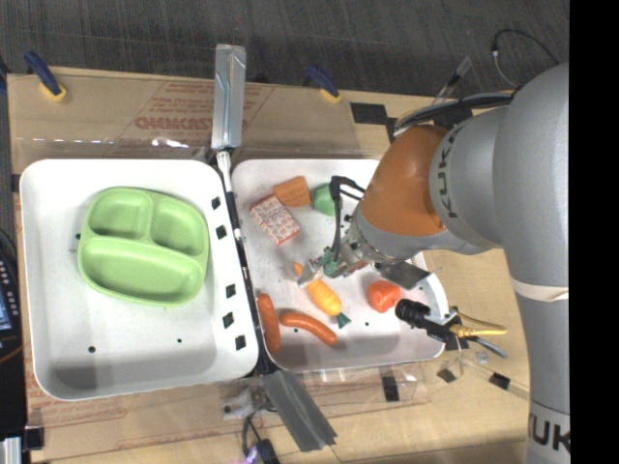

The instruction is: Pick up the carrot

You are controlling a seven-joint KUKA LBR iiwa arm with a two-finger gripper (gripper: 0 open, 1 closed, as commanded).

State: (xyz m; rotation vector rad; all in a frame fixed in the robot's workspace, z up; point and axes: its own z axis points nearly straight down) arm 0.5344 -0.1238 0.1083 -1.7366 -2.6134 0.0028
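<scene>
The claw [327,264] hangs low in the right-hand bin [406,348], below the orange band of the arm [455,187]. Its fingertips sit at the centre of the bin floor, tangled visually with small grey-green parts, and you cannot tell whether they are apart or together. Nothing shows between them, so log no grasp.

The carrot [326,299] lies on the bin floor at about 6 o'clock from the claw, just beside the tips, possibly touching them; the view does not settle which. Its long axis runs roughly from 10 o'clock to 4 o'clock, the orange body toward 10 and the dark green stub toward 4.

Judgement: the coming move turns on that short offset toward 6 o'clock. You would want the claw shifted that way and its closing line set across the 10-to-4 axis, not along it.

Note the neighbours. An orange sausage-shaped piece [309,326] lies at 7 o'clock from the carrot, near it, and a red tomato-like piece [384,295] at 3 o'clock, clear of it. The green plate [145,245] sits in the left bin, well apart.
</scene>
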